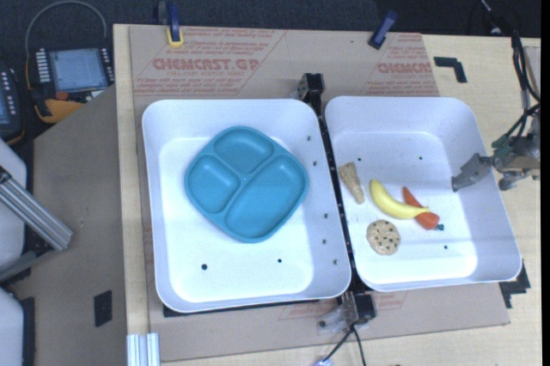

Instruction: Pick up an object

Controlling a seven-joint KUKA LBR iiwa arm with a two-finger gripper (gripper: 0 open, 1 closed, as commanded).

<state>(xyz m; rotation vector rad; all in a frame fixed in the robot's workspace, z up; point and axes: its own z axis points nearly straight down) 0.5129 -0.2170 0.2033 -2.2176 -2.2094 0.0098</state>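
The right white bin (404, 274) holds four small items. A tan cone-shaped piece (351, 181) lies near its left wall. A yellow banana (391, 199) sits at the middle, with an orange-red carrot (419, 210) touching its right side. A round speckled cookie (383, 236) rests just below the banana. My gripper (483, 168) is low over the bin's right wall, right of the carrot and apart from every item. Nothing shows between its tips.
The left white bin (249, 283) holds a blue divided plate (247, 182). A black divider with clamps (312, 86) runs between the bins. Cardboard covers the bench around them, and cables hang at the far right (524, 72).
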